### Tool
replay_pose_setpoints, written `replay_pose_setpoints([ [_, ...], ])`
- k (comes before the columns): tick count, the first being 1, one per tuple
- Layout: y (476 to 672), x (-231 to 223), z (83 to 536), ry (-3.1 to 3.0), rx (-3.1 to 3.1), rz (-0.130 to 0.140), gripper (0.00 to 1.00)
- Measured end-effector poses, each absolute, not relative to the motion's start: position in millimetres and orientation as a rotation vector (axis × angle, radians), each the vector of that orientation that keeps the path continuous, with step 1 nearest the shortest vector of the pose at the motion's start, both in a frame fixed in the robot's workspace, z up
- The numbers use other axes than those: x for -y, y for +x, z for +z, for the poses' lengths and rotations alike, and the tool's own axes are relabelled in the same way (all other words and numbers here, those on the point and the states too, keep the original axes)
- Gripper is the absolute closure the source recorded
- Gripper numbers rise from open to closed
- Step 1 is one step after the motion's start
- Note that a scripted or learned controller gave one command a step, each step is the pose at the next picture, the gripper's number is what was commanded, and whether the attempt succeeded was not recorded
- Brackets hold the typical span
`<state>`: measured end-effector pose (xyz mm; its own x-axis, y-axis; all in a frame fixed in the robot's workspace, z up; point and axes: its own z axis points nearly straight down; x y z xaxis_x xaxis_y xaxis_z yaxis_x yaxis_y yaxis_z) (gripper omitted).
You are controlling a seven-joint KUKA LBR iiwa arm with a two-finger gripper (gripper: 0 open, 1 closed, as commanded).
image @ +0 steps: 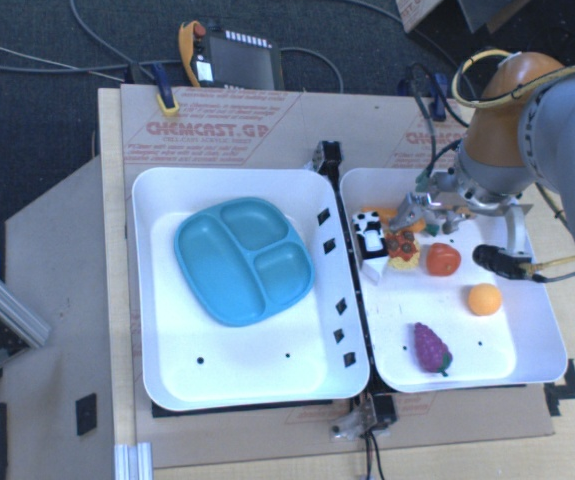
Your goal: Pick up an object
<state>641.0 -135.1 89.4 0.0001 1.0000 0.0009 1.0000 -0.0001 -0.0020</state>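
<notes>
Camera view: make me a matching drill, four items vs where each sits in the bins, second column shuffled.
Items:
1. blue plate
2. tomato
3. orange
4. purple grapes

Places:
A. right bin, near its front edge
B. left bin
C. right bin, middle, beside the gripper
D. right bin, toward its right side

Pairs: 1-B, 2-C, 3-D, 4-A

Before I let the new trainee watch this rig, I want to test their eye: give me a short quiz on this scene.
1. True or false: the blue divided plate lies in the left bin.
2. Which lies nearest the right bin's front edge? A) tomato B) orange C) purple grapes
3. Fill in: the gripper is over the right bin's ____ side, beside the divider.

Key: 1 true; 2 C; 3 left.
</notes>
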Motion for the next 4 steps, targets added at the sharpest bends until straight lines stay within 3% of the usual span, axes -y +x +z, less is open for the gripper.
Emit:
replay_pose_setpoints([
  [1,640.4,136,103,-2.215,2.22,0.006,1.0],
  [3,638.6,140,231,-2.225,2.227,-0.007,1.0],
  [4,639.7,140,258,-2.223,2.226,-0.005,1.0],
])
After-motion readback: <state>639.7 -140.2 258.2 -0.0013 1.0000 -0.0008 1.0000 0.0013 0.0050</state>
